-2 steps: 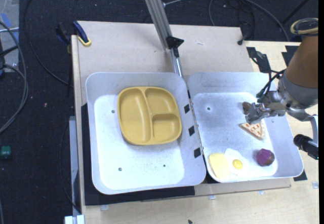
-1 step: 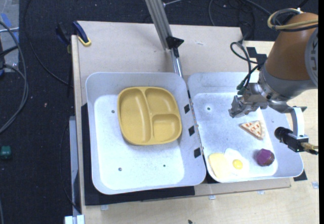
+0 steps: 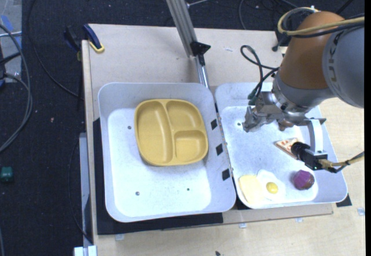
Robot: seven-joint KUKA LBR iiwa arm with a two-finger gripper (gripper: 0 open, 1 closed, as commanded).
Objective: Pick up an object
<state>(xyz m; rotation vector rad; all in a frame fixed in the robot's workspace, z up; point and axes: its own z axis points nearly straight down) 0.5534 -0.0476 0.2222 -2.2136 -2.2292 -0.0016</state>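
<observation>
Jaws point(image 3: 253, 122) near right bin point(image 3: 232, 95) left wall, floor beneath bare.

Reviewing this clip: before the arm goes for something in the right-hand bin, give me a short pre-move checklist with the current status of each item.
1. Objects available in the right bin: ok. A purple piece, a fried-egg toy, a pale yellow slab and an orange wedge lie there.
2. Gripper free of any object: ok, nothing shows between its fingers.
3. Gripper above a target: not ok. It sits over bare bin floor, up-left of the objects.
4. Finger opening: cannot tell.
5. Targets separated: partly ok. The purple piece lies apart; the egg touches the slab.
6. Yellow divided plate out of the way: ok, it rests in the left bin.
</observation>
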